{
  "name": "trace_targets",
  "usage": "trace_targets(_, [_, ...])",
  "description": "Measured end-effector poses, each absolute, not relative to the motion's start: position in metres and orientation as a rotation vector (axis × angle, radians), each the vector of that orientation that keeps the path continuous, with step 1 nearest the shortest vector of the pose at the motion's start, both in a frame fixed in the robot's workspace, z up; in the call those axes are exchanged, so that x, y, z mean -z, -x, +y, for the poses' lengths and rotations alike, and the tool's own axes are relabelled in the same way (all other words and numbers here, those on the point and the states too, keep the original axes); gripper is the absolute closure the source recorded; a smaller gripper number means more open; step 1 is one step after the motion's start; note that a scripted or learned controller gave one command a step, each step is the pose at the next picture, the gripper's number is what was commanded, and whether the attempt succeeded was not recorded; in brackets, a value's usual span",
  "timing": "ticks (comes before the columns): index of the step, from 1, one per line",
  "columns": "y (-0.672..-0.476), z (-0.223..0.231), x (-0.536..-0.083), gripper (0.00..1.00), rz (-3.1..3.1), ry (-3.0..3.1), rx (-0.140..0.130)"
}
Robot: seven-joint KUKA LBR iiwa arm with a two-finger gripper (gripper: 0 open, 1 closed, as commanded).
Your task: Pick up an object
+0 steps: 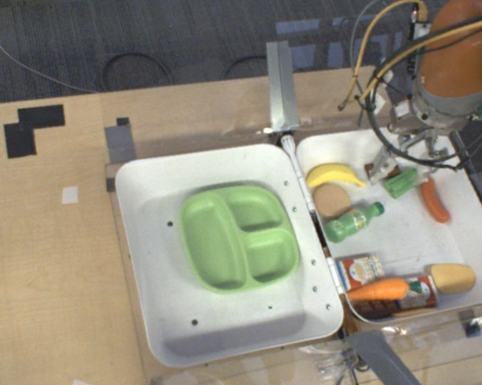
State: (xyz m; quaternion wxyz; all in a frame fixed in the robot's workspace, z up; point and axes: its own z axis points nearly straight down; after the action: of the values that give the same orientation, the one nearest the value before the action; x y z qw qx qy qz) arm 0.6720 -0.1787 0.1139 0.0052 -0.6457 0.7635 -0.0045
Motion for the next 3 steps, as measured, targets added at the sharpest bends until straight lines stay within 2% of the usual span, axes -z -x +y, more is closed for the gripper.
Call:
trace_targets(1, [-0.617,-0.198,-0.089,0.0,2.222,2.2,0.004])
trace_targets(2, [-0.62,-0.188,-0.089,0.0,2.138,2.29,0.014])
trace_targets(3, [-0.627,-0.141,-0.09,0.0,2.141,2.285,0.012])
